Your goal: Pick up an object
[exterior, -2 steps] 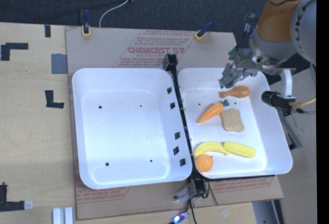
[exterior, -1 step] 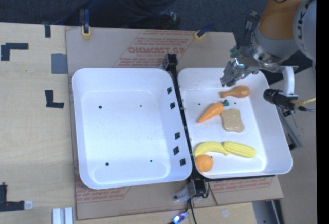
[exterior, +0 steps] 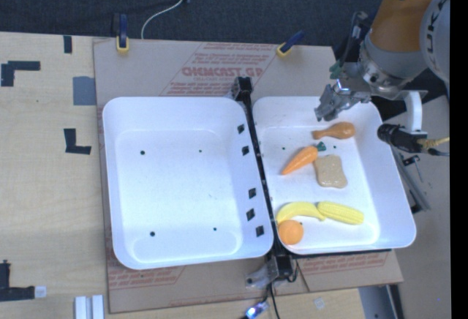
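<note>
Drumstick [exterior: 337, 132], glossy tan plastic, lies upper right in the smooth white bin [exterior: 387, 186]; pincer [exterior: 327, 111] just above, grip unclear.

The brown cardboard sheet [exterior: 219, 65] under the two bins has red print near its far edge. The letters are seen upside down and are too blurry to read for sure. More red print sits near the sheet's near right corner, and it is too small to read. The grey arm [exterior: 439, 25] has dark letters on its side, cut off by the picture's edge.
</note>
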{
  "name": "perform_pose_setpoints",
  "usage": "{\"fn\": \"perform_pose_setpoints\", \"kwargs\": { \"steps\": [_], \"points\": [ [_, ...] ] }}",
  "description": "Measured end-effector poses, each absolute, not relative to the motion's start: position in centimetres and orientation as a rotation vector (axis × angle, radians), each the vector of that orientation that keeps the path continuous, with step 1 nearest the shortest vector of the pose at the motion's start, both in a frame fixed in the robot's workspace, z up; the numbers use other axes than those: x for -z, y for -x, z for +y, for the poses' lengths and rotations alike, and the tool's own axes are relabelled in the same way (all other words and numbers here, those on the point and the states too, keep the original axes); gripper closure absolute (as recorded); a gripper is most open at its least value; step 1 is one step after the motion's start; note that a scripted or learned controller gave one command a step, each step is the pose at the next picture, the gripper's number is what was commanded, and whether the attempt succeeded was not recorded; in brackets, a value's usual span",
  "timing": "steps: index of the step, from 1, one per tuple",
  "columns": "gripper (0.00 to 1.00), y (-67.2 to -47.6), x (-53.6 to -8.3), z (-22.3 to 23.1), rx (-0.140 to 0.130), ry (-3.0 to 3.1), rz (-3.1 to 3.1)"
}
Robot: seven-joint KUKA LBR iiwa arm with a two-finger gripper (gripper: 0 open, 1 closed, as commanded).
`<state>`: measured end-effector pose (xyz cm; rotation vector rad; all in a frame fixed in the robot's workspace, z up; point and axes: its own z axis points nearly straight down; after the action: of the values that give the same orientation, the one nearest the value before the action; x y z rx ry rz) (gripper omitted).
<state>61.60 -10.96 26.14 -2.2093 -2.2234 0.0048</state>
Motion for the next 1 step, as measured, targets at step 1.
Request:
{"fn": "perform_pose_setpoints", "kwargs": {
  "steps": [1],
  "points": [
    [1.00,-61.62,-27.09,-10.93,-0.005,2.209,-2.224]
  ]
}}
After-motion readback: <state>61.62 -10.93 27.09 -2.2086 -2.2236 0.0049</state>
